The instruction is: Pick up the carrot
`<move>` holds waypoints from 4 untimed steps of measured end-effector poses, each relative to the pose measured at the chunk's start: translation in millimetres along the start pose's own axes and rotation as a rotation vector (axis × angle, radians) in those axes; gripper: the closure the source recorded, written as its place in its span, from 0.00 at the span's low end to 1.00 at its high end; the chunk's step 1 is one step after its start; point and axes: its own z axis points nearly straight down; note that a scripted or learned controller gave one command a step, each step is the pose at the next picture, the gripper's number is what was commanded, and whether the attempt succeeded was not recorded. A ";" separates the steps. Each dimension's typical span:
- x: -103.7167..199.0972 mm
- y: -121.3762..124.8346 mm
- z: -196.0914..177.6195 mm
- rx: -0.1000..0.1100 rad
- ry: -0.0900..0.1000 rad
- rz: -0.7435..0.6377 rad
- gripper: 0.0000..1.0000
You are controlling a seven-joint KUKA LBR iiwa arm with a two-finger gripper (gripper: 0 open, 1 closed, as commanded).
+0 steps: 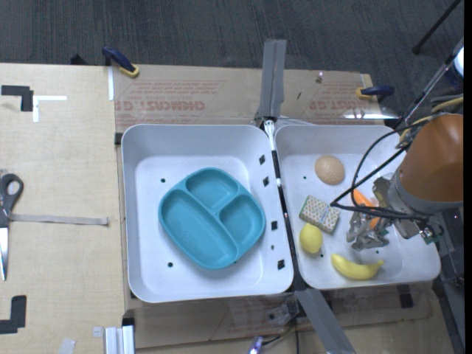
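Observation:
The carrot (361,197) is an orange piece lying in the right bin (424,271). Most of it is hidden under the arm's wrist, with small orange patches showing. My gripper (366,234) hangs low in that bin, right over the carrot's near end and just above the banana (356,267). The orange band of the arm (438,157) sits to the upper right of it. I cannot tell whether the carrot is touched or held.
The right bin also holds a tan egg-shaped item (330,169), a patterned block (318,212) and a yellow lemon (310,239), all left of the gripper. A blue divided plate (212,217) lies in the left bin (136,198). Black cables run across the arm.

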 end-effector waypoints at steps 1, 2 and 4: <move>-25.1 79.2 -88.3 -0.005 0.008 -0.040 1.00; -74.7 76.0 -112.0 -0.005 0.007 -0.112 1.00; -62.7 59.7 -87.8 -0.007 0.006 -0.467 1.00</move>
